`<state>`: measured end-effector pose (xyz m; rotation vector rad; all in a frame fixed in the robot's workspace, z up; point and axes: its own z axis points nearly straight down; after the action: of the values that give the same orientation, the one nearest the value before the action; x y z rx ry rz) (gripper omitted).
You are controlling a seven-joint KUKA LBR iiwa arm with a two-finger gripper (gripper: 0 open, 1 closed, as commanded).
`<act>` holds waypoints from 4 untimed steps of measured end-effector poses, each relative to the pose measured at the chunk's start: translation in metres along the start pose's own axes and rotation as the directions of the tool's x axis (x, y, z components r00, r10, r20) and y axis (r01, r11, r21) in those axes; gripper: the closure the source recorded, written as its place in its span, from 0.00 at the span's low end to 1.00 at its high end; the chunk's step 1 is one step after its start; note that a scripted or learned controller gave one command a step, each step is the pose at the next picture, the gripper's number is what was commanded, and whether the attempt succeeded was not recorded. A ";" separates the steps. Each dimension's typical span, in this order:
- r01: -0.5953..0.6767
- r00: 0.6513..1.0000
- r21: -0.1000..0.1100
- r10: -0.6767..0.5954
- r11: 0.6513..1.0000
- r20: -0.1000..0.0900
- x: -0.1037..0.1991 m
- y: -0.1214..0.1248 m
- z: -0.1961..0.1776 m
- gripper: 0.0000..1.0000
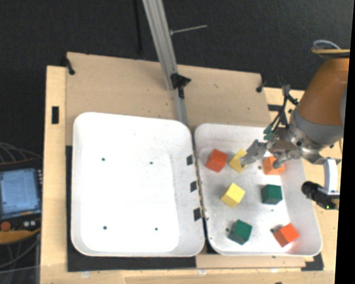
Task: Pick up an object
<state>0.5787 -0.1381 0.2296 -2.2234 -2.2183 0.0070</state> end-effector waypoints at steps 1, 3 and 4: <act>-0.001 1.000 0.000 0.001 1.000 0.000 -0.003 0.001 0.042 0.00; -0.006 1.000 -0.009 0.006 1.000 -0.002 -0.010 0.010 0.081 1.00; -0.001 1.000 -0.010 0.001 1.000 -0.001 -0.020 0.011 0.031 1.00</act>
<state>0.5899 -0.1586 0.1987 -2.2291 -2.2219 -0.0052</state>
